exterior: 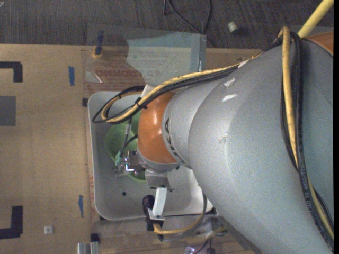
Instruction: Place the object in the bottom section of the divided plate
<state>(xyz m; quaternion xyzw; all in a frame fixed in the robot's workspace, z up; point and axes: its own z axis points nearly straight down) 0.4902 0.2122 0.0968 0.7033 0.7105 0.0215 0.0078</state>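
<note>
One green plate point(112, 142), mostly arm-hidden point(254, 142)

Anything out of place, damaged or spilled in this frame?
Nothing stands out. The arm hangs over the white bin, hiding most of the green plate; no spill or damage shows on the bin's visible floor.

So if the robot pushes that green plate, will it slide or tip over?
Probably slide. The green plate seems to lie low and flat in the white bin, so tipping looks unlikely. It looks like stiff, light plastic, and the bin's floor looks smooth. The arm covers most of it, so that's a guess.
</note>
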